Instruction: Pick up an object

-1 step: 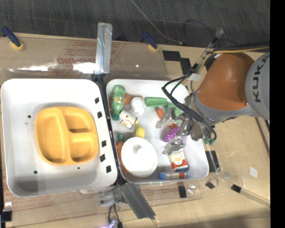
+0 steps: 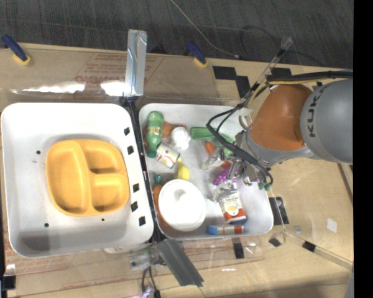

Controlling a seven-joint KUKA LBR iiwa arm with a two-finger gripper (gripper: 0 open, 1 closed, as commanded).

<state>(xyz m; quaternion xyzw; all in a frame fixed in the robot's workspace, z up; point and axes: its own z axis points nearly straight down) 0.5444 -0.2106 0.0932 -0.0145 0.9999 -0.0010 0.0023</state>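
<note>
Though its grip cannot be told, pincer (image 2: 231,174) low in the right bin (image 2: 261,219), among clutter.

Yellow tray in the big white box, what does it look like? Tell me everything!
The yellow tray looks like smooth plastic with rounded corners. Raised ridges split it into three hollows: one long one on its left side and two smaller ones on its right. Nothing lies in them. It sits flat, slightly turned, near the middle of the left white bin, resting on the bin's floor and apart from the walls. Nothing else touches it.
</note>
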